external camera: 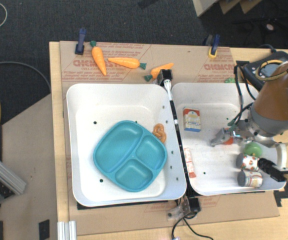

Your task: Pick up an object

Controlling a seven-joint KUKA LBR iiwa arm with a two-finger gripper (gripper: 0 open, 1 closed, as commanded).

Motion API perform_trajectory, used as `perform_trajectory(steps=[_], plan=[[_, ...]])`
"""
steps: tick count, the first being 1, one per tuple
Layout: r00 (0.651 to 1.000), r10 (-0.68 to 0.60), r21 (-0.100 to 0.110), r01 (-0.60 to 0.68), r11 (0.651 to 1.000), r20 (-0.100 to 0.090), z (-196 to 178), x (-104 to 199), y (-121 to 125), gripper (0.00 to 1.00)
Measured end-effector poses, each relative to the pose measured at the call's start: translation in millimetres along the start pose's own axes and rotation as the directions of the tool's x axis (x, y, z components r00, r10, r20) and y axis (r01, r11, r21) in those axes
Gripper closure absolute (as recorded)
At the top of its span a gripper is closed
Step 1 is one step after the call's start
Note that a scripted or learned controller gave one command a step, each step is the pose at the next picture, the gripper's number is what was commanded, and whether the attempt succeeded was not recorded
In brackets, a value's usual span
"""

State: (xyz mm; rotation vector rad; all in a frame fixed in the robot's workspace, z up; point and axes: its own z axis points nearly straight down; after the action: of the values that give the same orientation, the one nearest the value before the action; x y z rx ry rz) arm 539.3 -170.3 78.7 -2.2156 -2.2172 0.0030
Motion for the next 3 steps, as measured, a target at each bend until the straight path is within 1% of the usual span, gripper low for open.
perform_trajectory(steps=[1, 2, 3], plan=[[1.0, -0.001, -0.014, 0.001, 1.0, 0.005, -108, 29, -41, 0.0], [1.0, 0.002, 0.001, -0.002, 1.0, 0.002, -5, -6, -12, 0.0], [1.0, -0.001, -0.009, 0.001, 1.0, 0.005, -6, -2, 13, 0.0]])
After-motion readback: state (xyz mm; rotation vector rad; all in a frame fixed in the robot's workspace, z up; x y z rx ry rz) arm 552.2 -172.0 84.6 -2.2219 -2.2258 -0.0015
